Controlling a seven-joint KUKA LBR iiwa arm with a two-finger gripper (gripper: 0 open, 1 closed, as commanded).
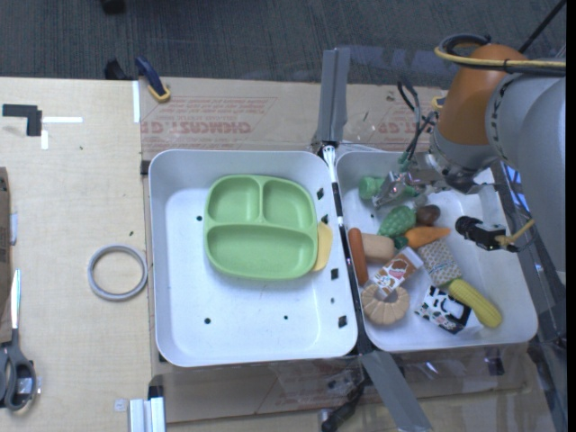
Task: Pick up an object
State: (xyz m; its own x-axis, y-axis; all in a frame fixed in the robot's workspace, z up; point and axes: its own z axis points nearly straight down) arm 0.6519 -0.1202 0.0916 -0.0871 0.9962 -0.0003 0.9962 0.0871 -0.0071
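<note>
Arm reaches in from the right, gripper low over the back-left part of the right bin, likely because that's where the nearest graspable clutter sits. Whether it is released or clenched I cannot tell; nothing is visibly held. It hangs just beside a green leafy toy and just above a second green piece, so one of these looks like the target: small, soft-looking, lumpy, probably awkward to pinch. Other candidates crowd the same bin, touching or overlapping: carrot, sausage, yellow corn, black-and-white carton, round cookie. The left bin holds a green divided plate, flat, well apart from the gripper. Nothing lifted yet.
</note>
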